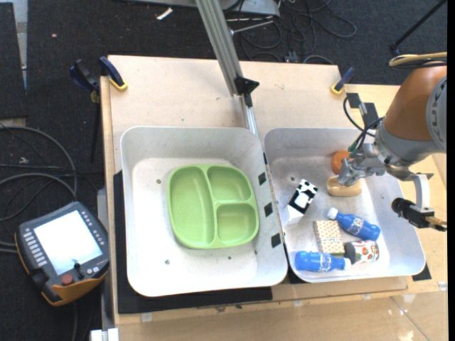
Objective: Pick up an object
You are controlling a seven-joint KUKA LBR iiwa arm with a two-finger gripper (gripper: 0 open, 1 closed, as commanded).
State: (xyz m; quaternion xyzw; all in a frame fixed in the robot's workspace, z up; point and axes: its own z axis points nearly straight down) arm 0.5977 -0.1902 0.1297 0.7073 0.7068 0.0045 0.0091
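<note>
Arm: grey with an orange band, reaching in from the right over the right bin (pixel 405 258).
Gripper (pixel 350 175): low over the bin's upper right part, right above a tan wooden piece (pixel 344 187) and beside an orange ball (pixel 340 160) (how far the claw is open, and whether it has hold of anything, cannot be told from here).
Other objects in right bin: a black-and-white block (pixel 302 197) near the middle; a blue bottle (pixel 355 224); a patterned box (pixel 328 236); a second blue bottle (pixel 318 261) along the near edge; a small red-and-white item (pixel 362 251).
Left bin (pixel 142 261): holds a green divided plate (pixel 212 206).
Beside the bench: a teach pendant (pixel 62 249) on the floor, left.
</note>
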